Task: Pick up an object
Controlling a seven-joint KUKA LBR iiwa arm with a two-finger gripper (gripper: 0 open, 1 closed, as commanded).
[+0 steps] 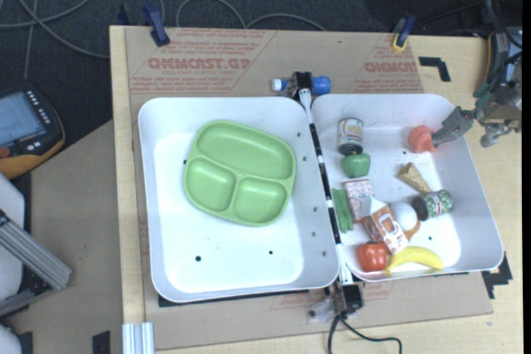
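The right bin (465, 170) holds several small items. Among them are a red block (420, 138), a small can (350, 133), a green round fruit (356, 164), a tan wedge (413, 176), a dark jar (433, 204), a tomato (373, 256) and a banana (415, 259). My gripper (470, 128) hangs over the bin's far right rim, just right of the red block. Its fingers are open, with nothing between them. The left fingertip (448, 130) reaches close to the red block.
A green divided plate (239, 172) lies in the left bin (166, 220). A small carton (359, 196), a brown packet (387, 228) and a green bar (344, 210) crowd the right bin's lower left. Blue clamps (155, 23) hold the board's far edge.
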